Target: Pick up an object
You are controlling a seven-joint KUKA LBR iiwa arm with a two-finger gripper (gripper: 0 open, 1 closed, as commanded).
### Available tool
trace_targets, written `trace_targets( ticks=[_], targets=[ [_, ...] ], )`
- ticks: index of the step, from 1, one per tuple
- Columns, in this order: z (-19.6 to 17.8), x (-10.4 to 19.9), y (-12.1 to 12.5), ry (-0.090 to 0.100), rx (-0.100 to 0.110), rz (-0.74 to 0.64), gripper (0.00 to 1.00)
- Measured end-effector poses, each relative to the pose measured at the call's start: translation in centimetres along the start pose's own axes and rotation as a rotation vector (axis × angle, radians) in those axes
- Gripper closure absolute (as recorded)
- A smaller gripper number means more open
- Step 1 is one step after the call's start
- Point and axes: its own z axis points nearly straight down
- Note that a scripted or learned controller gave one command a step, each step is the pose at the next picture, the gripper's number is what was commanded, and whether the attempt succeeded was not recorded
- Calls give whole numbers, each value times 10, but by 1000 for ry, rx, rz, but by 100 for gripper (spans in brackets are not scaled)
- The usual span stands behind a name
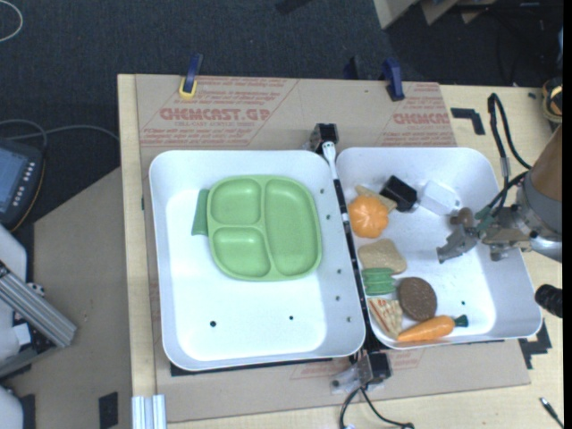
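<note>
Nothing lifted yet, and no single target marked out: any piece lying around the orange (369,217) would serve. Heaped on the orange's own side of the right bin (483,164), most likely because loose pieces slide and settle against a wall. Just up-view and right of the orange, a black block (399,193); further right of the orange on the same line, a white piece (440,195). Down-view of the orange, a tan slab (382,256), then a green ridged piece (379,281) touching it, then a striped packet (386,313). Down-view and right of the orange, a brown disc (416,298), and beyond that a carrot (427,330) lying flat along the bin's near wall. Well right of the orange, over bare bin floor, the gripper (454,235), reaching in at a slant and low; impossible to tell from this slanted view whether released or clenched, and nothing visibly held in it. Probably parked over the open floor between tries, since the white piece is the nearest thing and sits apart from it. Packed this tightly near the orange, hard to take one piece without nudging a neighbour; the white piece and the carrot look the freest. Left of the orange, past the shared rims, the left bin (179,266) with a green divided tray (265,226) lying flat in it. Both bins on a board-covered worktop (134,132).
</note>
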Motion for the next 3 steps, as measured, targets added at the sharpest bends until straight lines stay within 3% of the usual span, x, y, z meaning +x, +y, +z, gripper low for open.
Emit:
trace_targets(
  ticks=[1, 3],
  targets=[
    [-6, 0, 3, -3, -12, -3, 0],
    [108, -4, 5, 0, -8, -3, 0]
  ],
)
